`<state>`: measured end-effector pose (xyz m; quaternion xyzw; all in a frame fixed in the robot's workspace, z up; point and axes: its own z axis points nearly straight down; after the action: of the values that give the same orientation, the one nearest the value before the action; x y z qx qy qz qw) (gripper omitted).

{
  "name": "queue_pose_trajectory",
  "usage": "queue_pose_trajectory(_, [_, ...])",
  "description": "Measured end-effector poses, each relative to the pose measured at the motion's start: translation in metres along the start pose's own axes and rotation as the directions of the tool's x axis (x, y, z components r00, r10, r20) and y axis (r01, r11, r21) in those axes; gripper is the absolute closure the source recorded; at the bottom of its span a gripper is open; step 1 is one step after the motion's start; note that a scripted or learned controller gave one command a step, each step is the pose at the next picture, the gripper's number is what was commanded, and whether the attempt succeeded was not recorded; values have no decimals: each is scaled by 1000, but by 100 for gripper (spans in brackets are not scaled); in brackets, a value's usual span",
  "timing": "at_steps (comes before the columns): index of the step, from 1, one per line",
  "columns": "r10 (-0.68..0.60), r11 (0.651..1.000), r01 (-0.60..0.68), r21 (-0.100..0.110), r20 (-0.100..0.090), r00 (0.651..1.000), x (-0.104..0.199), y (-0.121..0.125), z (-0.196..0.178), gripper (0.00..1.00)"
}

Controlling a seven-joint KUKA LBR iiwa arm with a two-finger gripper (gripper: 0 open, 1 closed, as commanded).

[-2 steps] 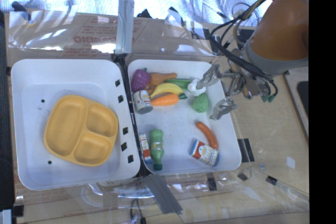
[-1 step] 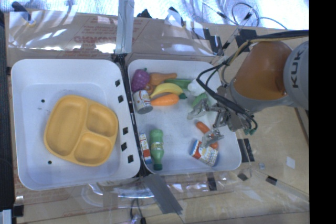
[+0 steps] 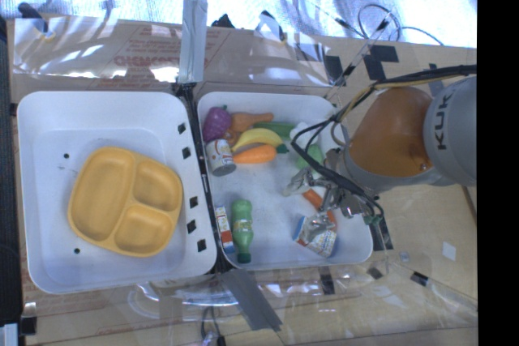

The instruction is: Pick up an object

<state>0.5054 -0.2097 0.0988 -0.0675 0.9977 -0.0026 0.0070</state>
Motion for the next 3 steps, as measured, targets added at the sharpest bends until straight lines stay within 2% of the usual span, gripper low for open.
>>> queue_pose_trajectory(1, [112, 994, -112, 0, -5, 994, -15, -4, 0, 0])
queue_pose_trajectory(2, [275, 961, -275, 2, 1, 961, -6, -4, 0, 0])
queue_pose_trajectory(3, [267, 964, -267, 2, 2, 964, -8, -2, -12, 100])
